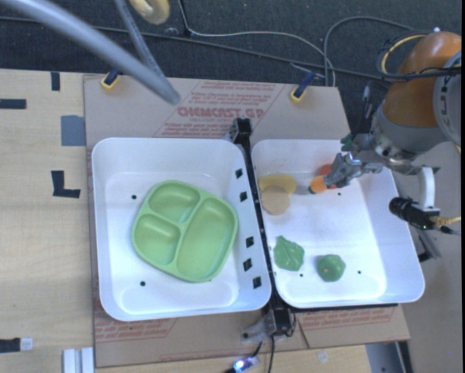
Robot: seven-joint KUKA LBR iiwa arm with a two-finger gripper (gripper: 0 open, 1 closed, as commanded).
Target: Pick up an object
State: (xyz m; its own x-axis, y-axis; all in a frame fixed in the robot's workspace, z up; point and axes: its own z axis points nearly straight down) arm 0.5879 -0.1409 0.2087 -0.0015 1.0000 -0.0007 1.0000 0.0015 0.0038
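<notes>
In the right bin (387, 286) lie a pale yellow and tan piece (276, 192), a small orange piece (317, 183), a leafy green piece (289, 253) and a round green piece (331, 266). My gripper (337, 173) hangs low over the bin's far right part. Its tip is right beside the orange piece, on that piece's right. Whether it touches the orange piece is unclear. The arm's grey body with the orange band (426, 61) rises behind it at the right edge.
The left bin (108, 208) holds a light green divided plate (185, 230). A black divider (251, 208) runs between the bins. Cables (348, 29) loop behind the right bin. A grey pole (85, 29) crosses the upper left.
</notes>
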